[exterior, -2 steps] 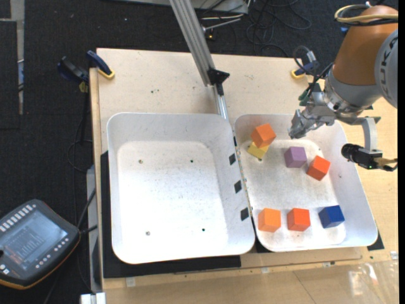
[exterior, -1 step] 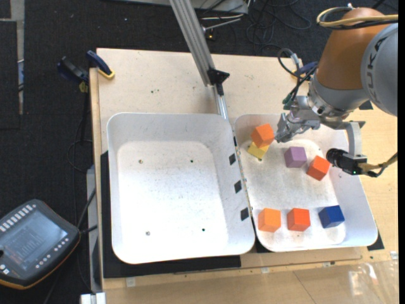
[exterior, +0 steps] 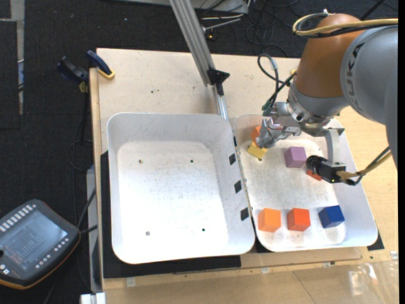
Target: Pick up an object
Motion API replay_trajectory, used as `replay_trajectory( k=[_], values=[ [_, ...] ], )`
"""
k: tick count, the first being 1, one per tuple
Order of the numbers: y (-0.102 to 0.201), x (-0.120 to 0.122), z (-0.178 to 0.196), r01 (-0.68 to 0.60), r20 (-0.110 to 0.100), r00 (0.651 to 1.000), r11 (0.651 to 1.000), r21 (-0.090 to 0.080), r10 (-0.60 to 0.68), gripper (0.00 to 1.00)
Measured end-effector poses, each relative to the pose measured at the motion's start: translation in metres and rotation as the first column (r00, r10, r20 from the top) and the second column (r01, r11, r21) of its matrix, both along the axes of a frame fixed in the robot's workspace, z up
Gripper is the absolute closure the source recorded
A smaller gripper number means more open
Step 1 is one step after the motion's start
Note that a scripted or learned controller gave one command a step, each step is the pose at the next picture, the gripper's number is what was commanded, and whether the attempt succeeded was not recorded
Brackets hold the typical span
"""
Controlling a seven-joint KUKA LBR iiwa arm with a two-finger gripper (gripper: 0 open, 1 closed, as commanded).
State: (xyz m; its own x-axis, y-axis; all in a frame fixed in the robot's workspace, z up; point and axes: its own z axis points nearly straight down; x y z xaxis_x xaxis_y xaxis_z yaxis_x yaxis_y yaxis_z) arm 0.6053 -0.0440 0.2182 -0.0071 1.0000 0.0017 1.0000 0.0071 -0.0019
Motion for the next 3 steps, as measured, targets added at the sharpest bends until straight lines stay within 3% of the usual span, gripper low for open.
replay_trajectory(
  k=[2,3],
  values=[
    [0.103,-0.04,0.011,-0.001,0.001,1.0,1.0,0.0,0.001,1.0],
    [0.099,-0.039,0.011,0.007,0.001,1.0,1.0,-0.001,-0.007,0.0]
  ],
)
